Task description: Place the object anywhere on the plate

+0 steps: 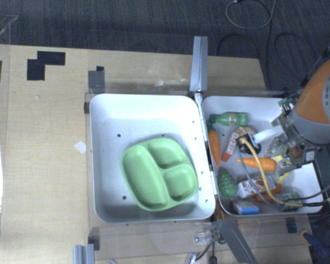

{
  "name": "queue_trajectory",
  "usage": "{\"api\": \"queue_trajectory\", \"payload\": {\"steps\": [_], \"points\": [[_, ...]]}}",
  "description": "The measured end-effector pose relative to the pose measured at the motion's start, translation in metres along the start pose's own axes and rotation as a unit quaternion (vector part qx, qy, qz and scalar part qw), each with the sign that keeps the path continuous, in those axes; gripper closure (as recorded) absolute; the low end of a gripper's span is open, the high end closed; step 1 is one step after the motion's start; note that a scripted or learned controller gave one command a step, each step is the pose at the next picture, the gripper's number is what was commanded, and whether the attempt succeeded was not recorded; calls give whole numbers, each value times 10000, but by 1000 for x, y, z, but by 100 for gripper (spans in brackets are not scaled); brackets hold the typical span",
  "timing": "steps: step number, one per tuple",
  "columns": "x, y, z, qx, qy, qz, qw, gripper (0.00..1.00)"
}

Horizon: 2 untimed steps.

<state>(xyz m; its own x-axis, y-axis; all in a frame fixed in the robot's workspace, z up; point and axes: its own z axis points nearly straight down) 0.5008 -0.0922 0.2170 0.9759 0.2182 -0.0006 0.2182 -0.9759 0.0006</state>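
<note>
Plate: green, 3 compartments, set askew in left bin, well apart from gripper. Object not singled out among clutter in right bin. Carrot just beside gripper, long axis across the bin. Gripper state: cannot tell whether open or closed. Direction to plate: leftward in the view, over the adjoining bin walls.

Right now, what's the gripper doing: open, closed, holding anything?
Gripper: cannot be told; it sits low over the right bin clutter.
</note>
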Motion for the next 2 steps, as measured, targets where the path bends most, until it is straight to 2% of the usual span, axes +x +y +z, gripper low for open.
{"api": "queue_trajectory", "payload": {"steps": [1,2], "points": [[20,-69,33,10,7,-785,9969,100],[69,-169,33,11,10,-618,9981,100]]}}
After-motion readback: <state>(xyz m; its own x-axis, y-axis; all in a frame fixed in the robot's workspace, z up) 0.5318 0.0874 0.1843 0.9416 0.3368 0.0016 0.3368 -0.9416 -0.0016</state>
